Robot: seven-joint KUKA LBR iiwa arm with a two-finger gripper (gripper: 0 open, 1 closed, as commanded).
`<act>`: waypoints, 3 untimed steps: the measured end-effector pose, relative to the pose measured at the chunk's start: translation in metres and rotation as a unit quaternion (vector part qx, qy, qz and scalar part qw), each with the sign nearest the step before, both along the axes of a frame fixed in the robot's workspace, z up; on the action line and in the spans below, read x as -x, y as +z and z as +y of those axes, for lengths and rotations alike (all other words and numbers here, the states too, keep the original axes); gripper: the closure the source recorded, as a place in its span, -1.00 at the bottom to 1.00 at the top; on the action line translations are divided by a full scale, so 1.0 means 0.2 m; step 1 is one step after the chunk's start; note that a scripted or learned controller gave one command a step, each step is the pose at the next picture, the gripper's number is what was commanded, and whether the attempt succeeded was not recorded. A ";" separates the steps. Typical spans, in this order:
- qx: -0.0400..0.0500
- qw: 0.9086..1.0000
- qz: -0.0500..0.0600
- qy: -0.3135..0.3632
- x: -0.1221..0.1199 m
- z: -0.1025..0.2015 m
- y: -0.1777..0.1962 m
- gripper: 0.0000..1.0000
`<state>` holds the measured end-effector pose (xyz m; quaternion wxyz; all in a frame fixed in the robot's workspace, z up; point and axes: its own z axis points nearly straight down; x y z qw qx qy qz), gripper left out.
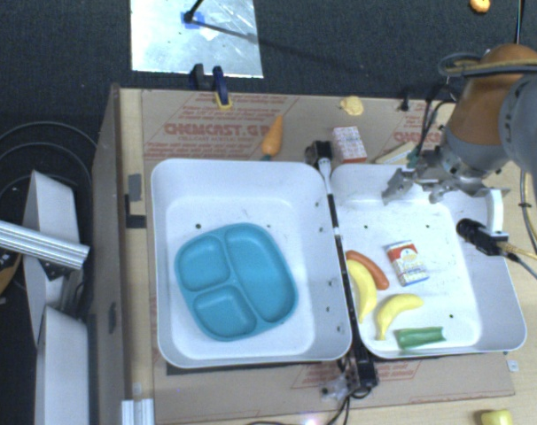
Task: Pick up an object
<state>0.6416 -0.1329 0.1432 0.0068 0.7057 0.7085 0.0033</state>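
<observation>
Brown cardboard covers the counter [242, 118] under two white bins. One bin [175, 197] holds a blue tray [236, 279]. The other bin [486, 304] holds two bananas [397, 310], long axes crossing, beside a red sausage [368, 268], a carton [408, 262] and a green pepper [419, 335] lying crosswise. At its far edge the arm [490, 104], cut off at the right, holds the jaws [416, 187] spread with nothing between them.

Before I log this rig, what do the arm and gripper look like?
The arm is grey and rounded, with an orange band above the wrist and dark cables looped beside it. The gripper is metallic grey, with two slim fingers.
</observation>
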 end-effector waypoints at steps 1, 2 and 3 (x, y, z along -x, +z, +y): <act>-0.003 1.000 0.011 -0.003 0.34 -0.02 -0.28 -1.00; -0.002 1.000 0.003 0.004 -0.16 0.26 -0.29 -1.00; -0.003 1.000 0.011 -0.003 0.33 0.17 -0.30 -1.00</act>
